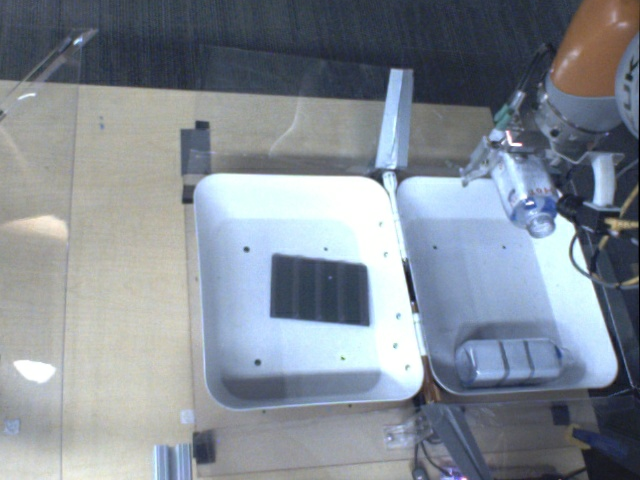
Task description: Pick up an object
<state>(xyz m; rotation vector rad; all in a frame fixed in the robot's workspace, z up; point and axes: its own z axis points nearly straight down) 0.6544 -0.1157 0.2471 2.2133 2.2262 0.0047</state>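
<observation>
My gripper [522, 173] hangs over the far right corner of the right bin [450, 268], below the orange band of the arm. A small clear cylinder with a blue and silver end, like a little bottle [531, 206], sits tilted between the fingers, raised off the bin floor. A grey, three-lobed block [508, 360] lies along the near wall of the right bin. In the left bin [220, 268] a dark ribbed rectangular pad [320, 290] lies flat in the middle.
A metal post [394, 118] stands behind the seam between the two bins. Cables [600, 238] hang beside the right bin's right wall. A clear sheet covers the bench at the left.
</observation>
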